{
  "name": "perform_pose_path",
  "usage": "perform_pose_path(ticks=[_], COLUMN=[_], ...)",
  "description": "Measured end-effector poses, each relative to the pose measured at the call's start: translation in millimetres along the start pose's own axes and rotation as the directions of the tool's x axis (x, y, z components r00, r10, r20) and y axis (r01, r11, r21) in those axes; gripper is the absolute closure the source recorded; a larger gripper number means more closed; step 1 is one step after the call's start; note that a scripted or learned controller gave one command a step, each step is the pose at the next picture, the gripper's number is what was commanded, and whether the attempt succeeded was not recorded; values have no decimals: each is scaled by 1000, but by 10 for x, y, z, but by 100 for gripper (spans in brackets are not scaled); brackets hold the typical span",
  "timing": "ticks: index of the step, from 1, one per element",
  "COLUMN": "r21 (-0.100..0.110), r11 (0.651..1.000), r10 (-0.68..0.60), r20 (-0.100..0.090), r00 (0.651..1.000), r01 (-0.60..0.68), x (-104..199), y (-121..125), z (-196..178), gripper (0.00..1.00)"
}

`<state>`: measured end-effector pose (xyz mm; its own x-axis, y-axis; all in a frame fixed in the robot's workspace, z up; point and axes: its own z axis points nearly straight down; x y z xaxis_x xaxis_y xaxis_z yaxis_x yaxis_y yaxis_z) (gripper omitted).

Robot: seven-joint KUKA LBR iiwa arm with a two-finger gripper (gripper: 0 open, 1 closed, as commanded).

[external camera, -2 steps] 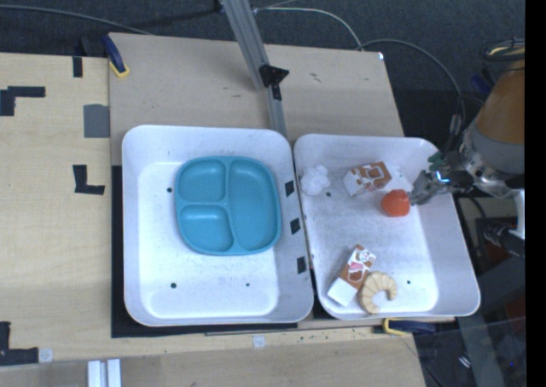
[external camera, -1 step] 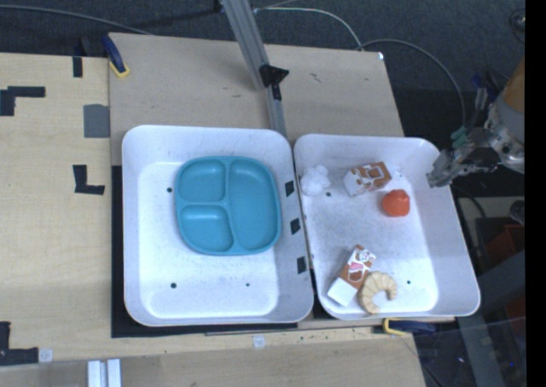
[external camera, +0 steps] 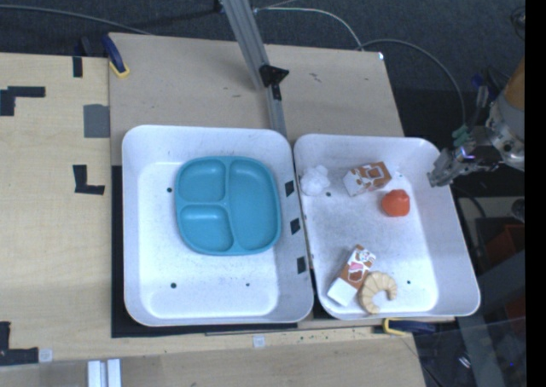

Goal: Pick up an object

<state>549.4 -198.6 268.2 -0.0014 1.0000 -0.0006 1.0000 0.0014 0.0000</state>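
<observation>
The claw is hanging at the right rim of the right bin, just off the desk, and nothing is sitting between its tips; whether it is spread or pinched I cannot tell at this size.

Five things are lying in the right bin. A red ball is resting nearest the claw, in the upper right part. A small brown-and-white carton is lying just beside the ball, up and to its left, and a crumpled white lump is sitting near the left wall. Toward the front, a second carton is lying tilted, with a croissant touching its right side. The left bin is carrying a blue divided plate.

The arm is judged to be lining up for a pick, with no object taken yet. The ball looks like the easiest choice: it is closest and has open floor around it. Because it is round and will probably roll, the claw should be coming straight down over its centre, with the tips straddling its widest part before closing. The croissant and front carton are touching, so a grab there risks pushing one aside or catching both. Keeping clear of the bin wall during the descent also matters.
</observation>
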Motion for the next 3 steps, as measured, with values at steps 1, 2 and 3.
perform_pose_path(ticks=[1,2,3], r21=[2,1,1], r11=[1000,1000,1000], r10=[-4,-6,-4], r20=[-1,-2,-1], r00=[1000,1000,1000], r01=[4,6,4], x=[484,1054,1461], y=[154,416,592], z=[163,212,252], gripper=[100,100,100])
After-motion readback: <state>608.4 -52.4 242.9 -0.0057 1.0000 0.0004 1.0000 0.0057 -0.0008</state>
